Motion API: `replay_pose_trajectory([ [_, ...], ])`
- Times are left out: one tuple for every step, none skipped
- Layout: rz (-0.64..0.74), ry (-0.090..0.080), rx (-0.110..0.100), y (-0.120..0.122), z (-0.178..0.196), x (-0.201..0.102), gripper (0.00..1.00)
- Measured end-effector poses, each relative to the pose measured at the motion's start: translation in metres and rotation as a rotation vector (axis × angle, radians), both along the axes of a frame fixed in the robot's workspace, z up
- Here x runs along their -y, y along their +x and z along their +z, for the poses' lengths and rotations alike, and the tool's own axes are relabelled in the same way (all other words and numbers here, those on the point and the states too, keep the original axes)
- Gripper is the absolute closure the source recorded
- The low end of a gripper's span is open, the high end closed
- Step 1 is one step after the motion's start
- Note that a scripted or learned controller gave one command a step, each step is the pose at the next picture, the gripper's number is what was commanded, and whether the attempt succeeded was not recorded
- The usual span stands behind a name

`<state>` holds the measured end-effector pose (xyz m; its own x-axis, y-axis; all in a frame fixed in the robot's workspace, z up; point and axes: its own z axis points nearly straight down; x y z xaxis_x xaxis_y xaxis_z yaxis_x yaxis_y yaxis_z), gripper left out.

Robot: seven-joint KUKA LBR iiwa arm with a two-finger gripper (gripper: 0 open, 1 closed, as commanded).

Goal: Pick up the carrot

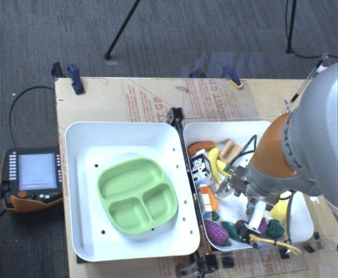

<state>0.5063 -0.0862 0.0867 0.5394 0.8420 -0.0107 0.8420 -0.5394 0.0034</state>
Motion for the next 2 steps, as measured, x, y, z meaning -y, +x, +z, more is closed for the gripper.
replay_pose_trajectory([
  [0.0,0.009,-0.009,-0.0015,0.0079,-0.0014,1.0],
  [-0.001,0.002,-0.006,-0.0012,0.0085,0.0013,0.0],
])
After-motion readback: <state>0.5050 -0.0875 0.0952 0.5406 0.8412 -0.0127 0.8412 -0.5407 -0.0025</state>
